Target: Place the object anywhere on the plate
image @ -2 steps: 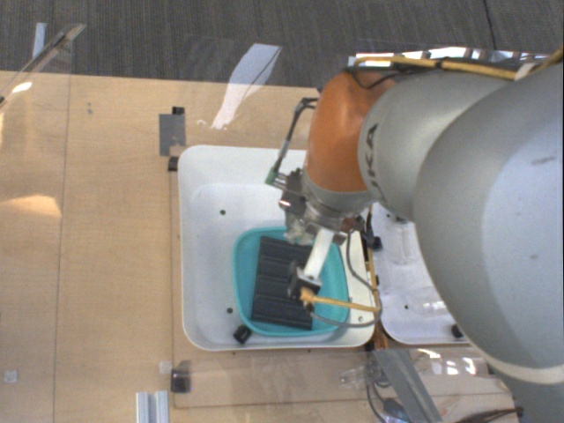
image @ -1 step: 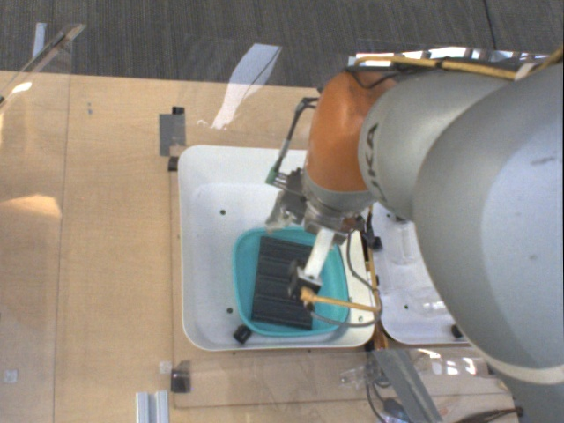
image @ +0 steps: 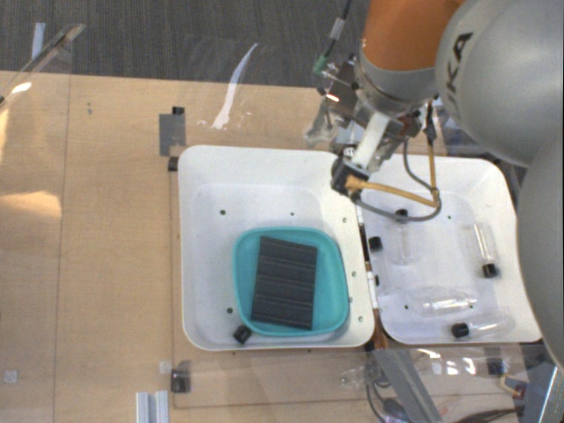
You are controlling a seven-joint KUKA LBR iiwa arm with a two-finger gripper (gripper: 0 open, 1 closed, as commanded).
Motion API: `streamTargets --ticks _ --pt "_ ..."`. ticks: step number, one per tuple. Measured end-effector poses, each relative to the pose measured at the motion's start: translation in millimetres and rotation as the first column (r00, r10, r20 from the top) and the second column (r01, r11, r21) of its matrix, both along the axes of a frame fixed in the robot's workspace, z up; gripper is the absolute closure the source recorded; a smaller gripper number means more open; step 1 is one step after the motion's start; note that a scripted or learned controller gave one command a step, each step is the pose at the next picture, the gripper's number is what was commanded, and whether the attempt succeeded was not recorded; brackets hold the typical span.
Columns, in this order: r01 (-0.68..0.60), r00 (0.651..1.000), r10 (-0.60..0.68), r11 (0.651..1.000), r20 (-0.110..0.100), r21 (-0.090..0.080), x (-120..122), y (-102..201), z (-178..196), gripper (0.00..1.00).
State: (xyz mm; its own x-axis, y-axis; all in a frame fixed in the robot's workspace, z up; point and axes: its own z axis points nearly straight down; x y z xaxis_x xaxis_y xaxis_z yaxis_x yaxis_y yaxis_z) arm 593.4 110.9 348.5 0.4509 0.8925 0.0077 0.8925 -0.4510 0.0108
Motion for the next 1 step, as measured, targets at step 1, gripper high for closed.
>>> streamTargets --ticks 1 --pt "-0.010 1.000 0.010 1.000 0.007 -0.001 1.5 2.3 10.2 1.00"
